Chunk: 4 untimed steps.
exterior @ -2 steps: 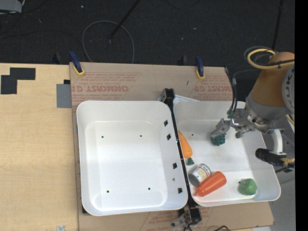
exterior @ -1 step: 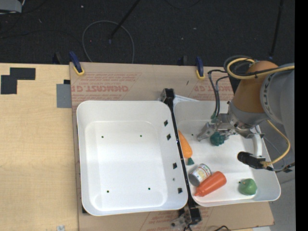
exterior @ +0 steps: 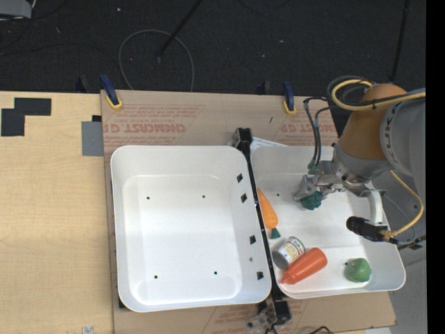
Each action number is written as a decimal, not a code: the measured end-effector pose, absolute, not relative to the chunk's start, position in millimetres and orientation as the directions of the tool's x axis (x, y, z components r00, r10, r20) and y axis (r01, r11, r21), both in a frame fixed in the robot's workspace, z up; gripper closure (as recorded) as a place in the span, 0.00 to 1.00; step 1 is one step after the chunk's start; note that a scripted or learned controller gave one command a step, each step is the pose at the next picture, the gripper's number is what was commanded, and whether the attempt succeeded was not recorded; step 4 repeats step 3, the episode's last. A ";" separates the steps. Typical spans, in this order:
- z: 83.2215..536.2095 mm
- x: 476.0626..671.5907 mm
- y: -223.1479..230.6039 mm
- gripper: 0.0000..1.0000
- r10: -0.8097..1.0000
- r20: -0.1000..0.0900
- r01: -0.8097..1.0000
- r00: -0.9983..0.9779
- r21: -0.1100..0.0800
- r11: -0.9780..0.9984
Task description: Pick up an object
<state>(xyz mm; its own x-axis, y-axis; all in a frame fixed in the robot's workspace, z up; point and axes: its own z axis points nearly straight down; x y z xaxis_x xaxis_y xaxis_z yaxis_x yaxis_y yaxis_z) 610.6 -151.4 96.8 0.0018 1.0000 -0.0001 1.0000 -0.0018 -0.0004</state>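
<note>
Teal, a small toy (exterior: 314, 200) sits at the tip of the gripper (exterior: 311, 195) in the right bin (exterior: 389, 280), near its back wall; whether the claw is clamped on it cannot be told. In the same bin lie two carrots (exterior: 304, 266) (exterior: 268, 212), a tin can (exterior: 288, 250) and a green apple (exterior: 358, 271). The left bin (exterior: 122, 186) stands beside it.

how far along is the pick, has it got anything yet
Done: the arm has reached into the right bin. In hand: the gripper sits right at a small teal object; a firm grasp can't be confirmed. Left: lifting it. The carrots, can and green fruit lie untouched.
</note>
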 end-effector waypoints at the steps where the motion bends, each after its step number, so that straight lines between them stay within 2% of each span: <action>1: 191.6 627.4 -72.0 1.00 1.000 0.001 1.000 -0.006 0.008 0.006; 2: 206.8 583.7 -7.1 1.00 1.000 0.001 1.000 -0.004 0.000 0.004; 3: 271.8 634.8 86.9 1.00 1.000 0.002 1.000 -0.007 0.005 0.007; 4: 271.8 634.8 86.9 1.00 1.000 0.002 1.000 -0.007 0.005 0.007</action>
